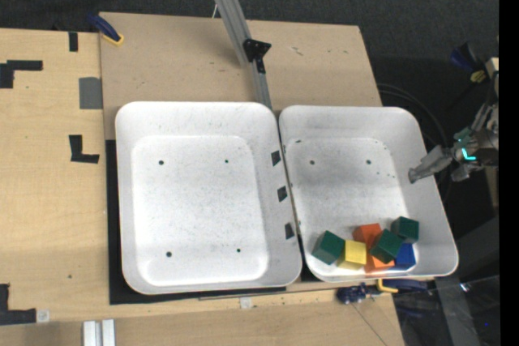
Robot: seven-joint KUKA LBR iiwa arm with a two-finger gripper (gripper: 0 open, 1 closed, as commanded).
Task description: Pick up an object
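A: Blocks [369, 245] are seen heaped in the near corner of the right bin [340, 174], but first, what is the largest thing laid out?

B: The wooden surface [49, 109] is spread widest, with black tape marks stuck on its left part. Two white bins are carried on it, side by side and touching along their inner rims. The left bin [195, 198] is placed on a dark mat; four small dark dots are marked on its floor.

A: And what is noted above the bins?

B: A grey metal bar [229, 4] is slanted down from the top edge to the gap between the bins, with a black clamp [256, 50] fixed on it.

A: Where is the pincer [422, 168] found?

B: It is held at the right rim of the right bin, pointed leftward over the rim, well apart from the blocks. A small teal light is shown just behind it. Whether its fingers are apart or together cannot be told; nothing is seen held.

A: How are the blocks arranged?

B: They are crowded together, touching: a dark green block [328, 246] at the left, a yellow block [355, 254] beside it, an orange block [369, 234] behind, further green ones to the right, and a blue block [405, 257] against the near wall.
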